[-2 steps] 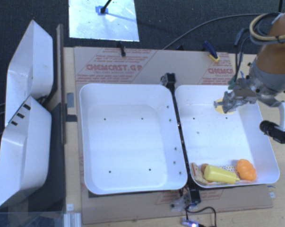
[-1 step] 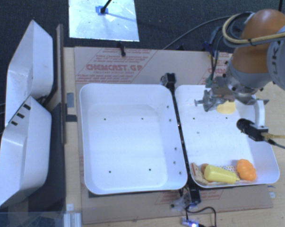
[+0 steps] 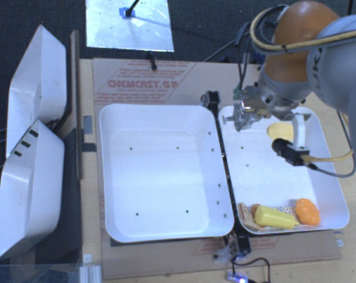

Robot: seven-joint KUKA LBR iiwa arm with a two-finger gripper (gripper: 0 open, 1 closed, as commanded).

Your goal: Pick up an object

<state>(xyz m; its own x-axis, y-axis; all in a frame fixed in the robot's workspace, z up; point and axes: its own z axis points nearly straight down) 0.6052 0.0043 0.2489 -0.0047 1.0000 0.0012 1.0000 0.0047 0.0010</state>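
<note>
Red "CHEMCAST GP" print on the brown board [image 3: 143,82] under the bins

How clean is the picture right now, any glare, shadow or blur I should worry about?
Camera view: even overhead light, the white bins bright but their rims readable; strong glare on the metal sheet above the bench; soft shadow under the gripper in the right bin; the yellow item and orange item are sharp; the arm's near part looks soft.
</note>
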